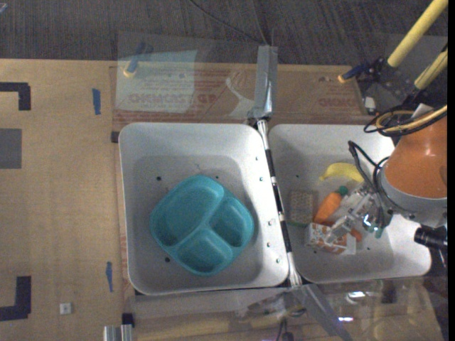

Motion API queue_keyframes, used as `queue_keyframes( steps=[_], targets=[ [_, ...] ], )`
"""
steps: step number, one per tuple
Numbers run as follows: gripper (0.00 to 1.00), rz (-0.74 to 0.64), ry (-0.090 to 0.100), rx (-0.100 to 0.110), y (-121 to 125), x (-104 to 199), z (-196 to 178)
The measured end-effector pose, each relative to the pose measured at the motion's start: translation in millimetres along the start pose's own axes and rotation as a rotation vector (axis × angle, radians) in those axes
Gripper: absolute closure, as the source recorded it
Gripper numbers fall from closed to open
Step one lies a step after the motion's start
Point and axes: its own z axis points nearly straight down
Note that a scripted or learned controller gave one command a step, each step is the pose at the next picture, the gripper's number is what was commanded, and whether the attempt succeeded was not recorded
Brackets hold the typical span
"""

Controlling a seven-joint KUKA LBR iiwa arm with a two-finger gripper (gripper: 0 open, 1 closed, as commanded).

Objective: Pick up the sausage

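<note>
My gripper [359, 217] hangs low over the middle of the right bin [398, 265], below the arm's orange band. It sits just right of an orange carrot [328, 206] with a green top, and above a white and orange carton [330, 239]. A small reddish piece [355, 234] peeks out at the gripper's lower edge beside the carton. It may be the sausage, but most of it is covered. A yellow banana [342, 170] lies farther back in the same bin.
A beige waffle-like square [301, 204] lies by the right bin's left wall. The left bin [138, 190] holds a teal divided plate [202, 224]. Black and yellow cables [398, 119] loop over the right bin's far corner.
</note>
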Motion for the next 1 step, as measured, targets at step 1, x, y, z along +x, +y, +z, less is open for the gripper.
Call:
queue_keyframes(
  steps=[1],
  targets=[
    [1.00,-0.001,0.007,-0.003,1.6,0.6,-15.0]
  ],
)
